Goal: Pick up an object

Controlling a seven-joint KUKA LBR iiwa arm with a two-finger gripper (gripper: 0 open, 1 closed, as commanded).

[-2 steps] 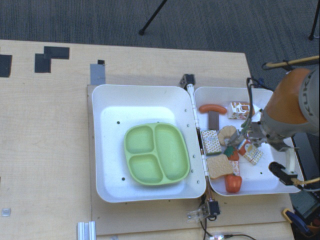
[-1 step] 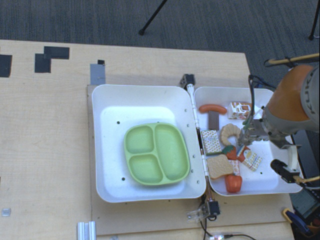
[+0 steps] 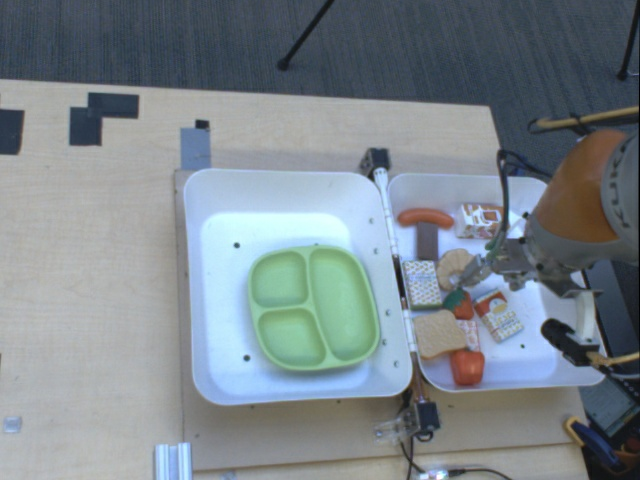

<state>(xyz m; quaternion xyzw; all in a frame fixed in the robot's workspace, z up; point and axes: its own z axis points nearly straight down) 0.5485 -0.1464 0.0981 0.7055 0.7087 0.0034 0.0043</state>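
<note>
Two white bins (image 3: 200, 268) sat side by side on the pale wooden desk (image 3: 90, 298); the arm's bulk hid much of the right bin's far side, and whether the pincer (image 3: 478, 273) was wide or narrow I could not tell; just below-left of it lay a small orange-green carrot (image 3: 461, 305), beside a flat bread slice (image 3: 440, 334); a glossy green divided plate (image 3: 313, 308) lay in the left bin.

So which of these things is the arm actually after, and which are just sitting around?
In play: gripper, sausage, bread slice, tomato, small packets, all in the right bin.
Just sitting: green divided plate, left bin.
</note>
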